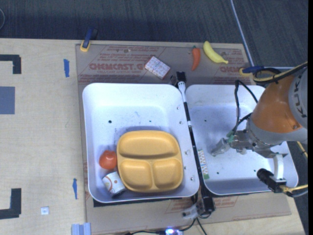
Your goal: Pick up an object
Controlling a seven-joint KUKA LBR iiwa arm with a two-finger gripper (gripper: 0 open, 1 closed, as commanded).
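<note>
Two bins: white, side by side.
Left bin (93, 102): yellow divided tray (149, 159), red ball (107, 159), small cup (112, 182).
Right bin (205, 102): gripper (217, 148) low inside; jaws' state cannot be told.
Far board: banana (213, 52), red pepper (196, 58).

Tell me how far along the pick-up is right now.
Done so far: the arm has reached into the right bin, and the gripper sits low over its floor. In hand: nothing visible between the fingers. Left to do: the whole grasp. The yellow divided tray, the orange-red ball and the small can all lie in the left bin, untouched.
</note>
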